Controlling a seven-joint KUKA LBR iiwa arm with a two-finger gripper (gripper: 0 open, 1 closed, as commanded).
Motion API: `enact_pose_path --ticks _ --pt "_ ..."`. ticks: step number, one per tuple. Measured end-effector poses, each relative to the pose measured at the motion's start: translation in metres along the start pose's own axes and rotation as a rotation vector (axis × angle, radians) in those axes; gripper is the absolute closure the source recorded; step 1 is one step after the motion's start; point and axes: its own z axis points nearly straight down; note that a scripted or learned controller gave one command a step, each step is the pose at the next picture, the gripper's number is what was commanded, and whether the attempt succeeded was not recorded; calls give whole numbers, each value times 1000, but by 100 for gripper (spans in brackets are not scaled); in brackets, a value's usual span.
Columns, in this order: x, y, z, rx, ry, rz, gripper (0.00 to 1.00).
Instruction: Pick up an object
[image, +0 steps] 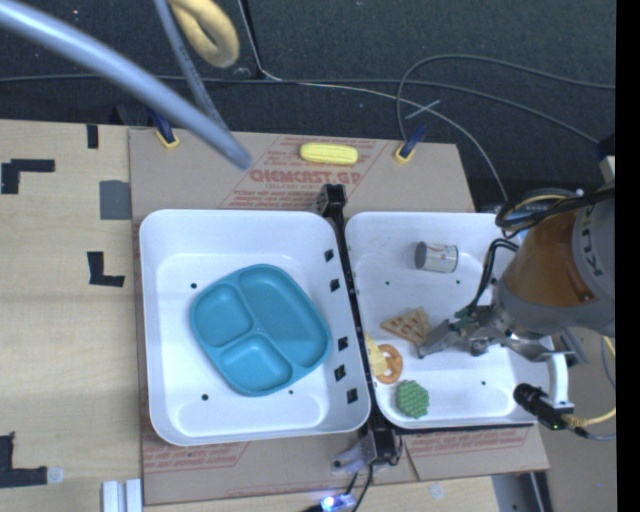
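A waffle-patterned tan toy (405, 325) lies in the right bin (470, 405), touching the end effector (432, 342) low beside it; whether its grip is open I cannot tell. Nearby: a round orange toy (386, 363), green toy (412, 399), grey cup (436, 257). A blue tray (259, 328) fills the left bin (165, 300).

Two white bins (160, 330) of smooth, faintly glossy plastic on matt printed brown cardboard (290, 175); a blue divided plate (260, 328) in smooth satin plastic; a small grey cup (436, 257) with a dull metallic look; a green piece (412, 399) with a bumpy surface
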Motion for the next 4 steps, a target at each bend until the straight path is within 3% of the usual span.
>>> enact_pose_path --ticks 1,2,4 --pt "0 0 2 -4 -1 1 0" --pt "-1 0 -8 -6 -4 1 100" --pt "-9 2 -96 -6 -2 0 100"
